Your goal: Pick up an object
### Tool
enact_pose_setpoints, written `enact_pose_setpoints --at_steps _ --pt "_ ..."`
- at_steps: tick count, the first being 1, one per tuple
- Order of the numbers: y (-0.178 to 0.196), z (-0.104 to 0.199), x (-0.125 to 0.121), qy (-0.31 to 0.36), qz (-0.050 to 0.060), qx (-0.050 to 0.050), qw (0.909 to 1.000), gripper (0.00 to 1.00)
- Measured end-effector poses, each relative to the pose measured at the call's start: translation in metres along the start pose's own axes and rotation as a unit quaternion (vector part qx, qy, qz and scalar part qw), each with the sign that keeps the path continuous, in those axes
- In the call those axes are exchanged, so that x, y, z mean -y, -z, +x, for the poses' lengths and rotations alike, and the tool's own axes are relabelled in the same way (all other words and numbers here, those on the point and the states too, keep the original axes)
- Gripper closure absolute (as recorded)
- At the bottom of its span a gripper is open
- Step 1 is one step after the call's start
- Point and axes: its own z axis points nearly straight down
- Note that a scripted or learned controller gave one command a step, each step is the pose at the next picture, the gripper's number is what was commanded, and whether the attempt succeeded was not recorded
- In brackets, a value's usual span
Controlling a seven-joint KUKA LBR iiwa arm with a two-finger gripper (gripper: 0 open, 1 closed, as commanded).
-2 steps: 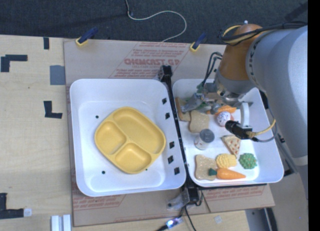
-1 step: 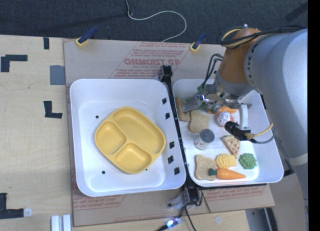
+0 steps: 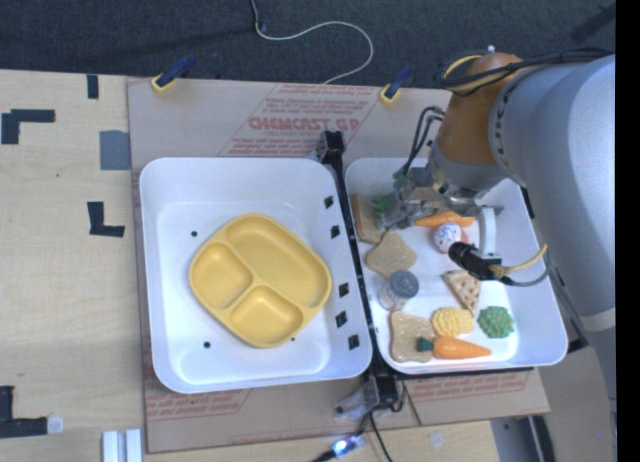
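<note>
The right bin point(image 3: 535, 345) holds several toy foods. A bread slice point(image 3: 390, 253) lies near its left wall, with a grey round disc point(image 3: 403, 284) just below it. Along the front lie a second bread slice point(image 3: 406, 332), a carrot point(image 3: 462, 348), a corn cob point(image 3: 452, 322) and a broccoli floret point(image 3: 495, 322). A wedge-shaped cracker point(image 3: 463, 290) lies mid-bin. My gripper point(image 3: 398, 205) is low in the back-left part of this bin, beside a small orange piece point(image 3: 440, 220) and a white and red piece point(image 3: 446, 238). Something tan and green point(image 3: 364, 218) lies by it.
The left bin point(image 3: 165, 185) carries a yellow divided plate point(image 3: 260, 278). The grey arm with its orange band point(image 3: 470, 130) covers the right bin's back right corner. A black cable point(image 3: 478, 262) hangs from the wrist over the food. Cardboard lies under both bins.
</note>
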Motion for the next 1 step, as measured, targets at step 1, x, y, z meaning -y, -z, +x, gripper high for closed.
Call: enact_pose_setpoints --at_steps 1 --pt "0.0591 -0.003 0.0006 0.001 0.004 -0.005 1.0 1.0"
